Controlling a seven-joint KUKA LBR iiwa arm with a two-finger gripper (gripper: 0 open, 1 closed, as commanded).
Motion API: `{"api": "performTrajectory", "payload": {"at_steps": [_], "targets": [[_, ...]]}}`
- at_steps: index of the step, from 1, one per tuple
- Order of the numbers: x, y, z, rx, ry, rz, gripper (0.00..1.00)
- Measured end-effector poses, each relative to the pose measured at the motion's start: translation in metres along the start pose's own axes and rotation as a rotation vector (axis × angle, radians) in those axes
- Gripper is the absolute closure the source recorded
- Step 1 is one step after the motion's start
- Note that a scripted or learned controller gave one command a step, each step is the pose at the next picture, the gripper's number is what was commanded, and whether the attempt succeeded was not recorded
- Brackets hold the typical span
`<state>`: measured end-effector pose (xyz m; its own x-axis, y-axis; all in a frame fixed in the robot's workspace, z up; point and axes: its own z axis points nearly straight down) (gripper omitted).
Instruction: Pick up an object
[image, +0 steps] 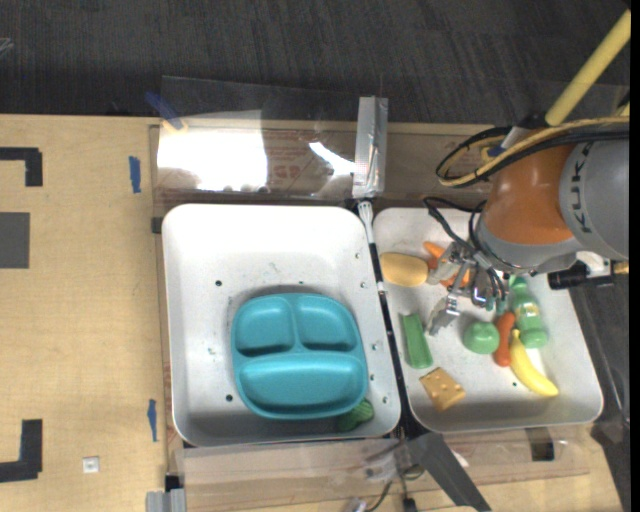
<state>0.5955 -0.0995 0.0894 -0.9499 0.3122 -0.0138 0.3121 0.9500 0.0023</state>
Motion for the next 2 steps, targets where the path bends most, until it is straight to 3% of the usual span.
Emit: {"api": "performTrajectory", "payload": {"at_steps": [1,2], "targets": [[0.022,-0.018,-0.001,0.001,0.001,-0.023,0.00],[-0.058,-0.005,0.002,0.001,0.006,-0.066,0.00]]}}
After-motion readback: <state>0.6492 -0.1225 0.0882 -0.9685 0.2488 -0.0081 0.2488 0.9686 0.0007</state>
